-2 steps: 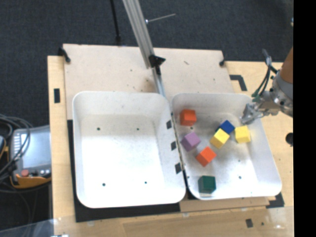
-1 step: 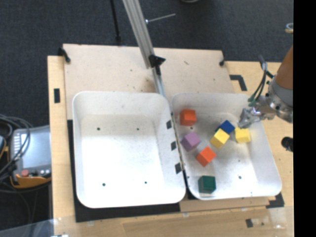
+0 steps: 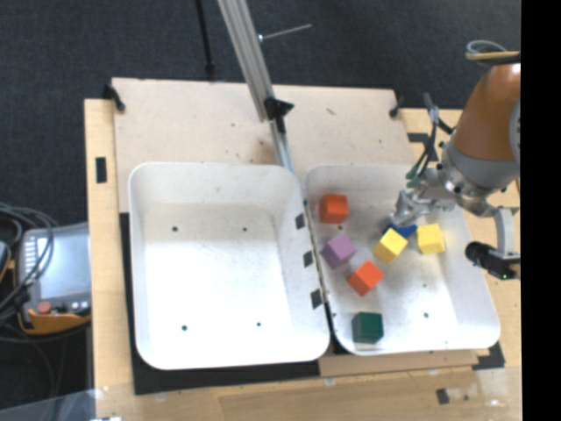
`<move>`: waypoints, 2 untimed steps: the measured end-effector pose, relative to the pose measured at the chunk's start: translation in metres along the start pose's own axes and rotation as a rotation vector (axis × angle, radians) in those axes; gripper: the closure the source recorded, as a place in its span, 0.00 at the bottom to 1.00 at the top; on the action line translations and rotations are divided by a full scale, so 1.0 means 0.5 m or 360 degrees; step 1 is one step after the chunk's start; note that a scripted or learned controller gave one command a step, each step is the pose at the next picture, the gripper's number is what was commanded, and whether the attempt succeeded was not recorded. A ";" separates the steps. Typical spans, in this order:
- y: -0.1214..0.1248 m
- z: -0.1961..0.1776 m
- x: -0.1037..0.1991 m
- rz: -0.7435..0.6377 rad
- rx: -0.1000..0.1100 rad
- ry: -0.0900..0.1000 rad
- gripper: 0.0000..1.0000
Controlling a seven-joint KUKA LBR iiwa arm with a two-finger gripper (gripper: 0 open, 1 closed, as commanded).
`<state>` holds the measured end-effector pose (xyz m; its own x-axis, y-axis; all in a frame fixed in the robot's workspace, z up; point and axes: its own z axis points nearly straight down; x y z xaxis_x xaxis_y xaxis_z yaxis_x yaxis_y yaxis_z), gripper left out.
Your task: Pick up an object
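The right bin holds several small blocks. An orange-red cube lies near its back left, a purple cube below it, and an orange cube lower still. A dark green cube rests by the front rim. Two yellow cubes sit mid-bin, with a blue block peeking out between them. My gripper reaches down from the right, just above the blue block and the left yellow cube. Nothing can be seen between its fingers.
The left bin lies beside the right one, across a narrow divider with black clips. A slanted metal pole stands behind the bins. The grey and orange arm overhangs the right bin's back right corner.
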<state>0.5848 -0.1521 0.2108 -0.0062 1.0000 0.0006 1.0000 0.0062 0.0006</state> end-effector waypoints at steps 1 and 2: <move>0.007 -0.033 0.106 -0.0003 -0.0006 0.0000 1.00; 0.005 -0.058 0.211 -0.0003 -0.0007 0.0000 1.00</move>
<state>0.5867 -0.0466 0.2399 -0.0081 1.0000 0.0008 1.0000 0.0081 0.0051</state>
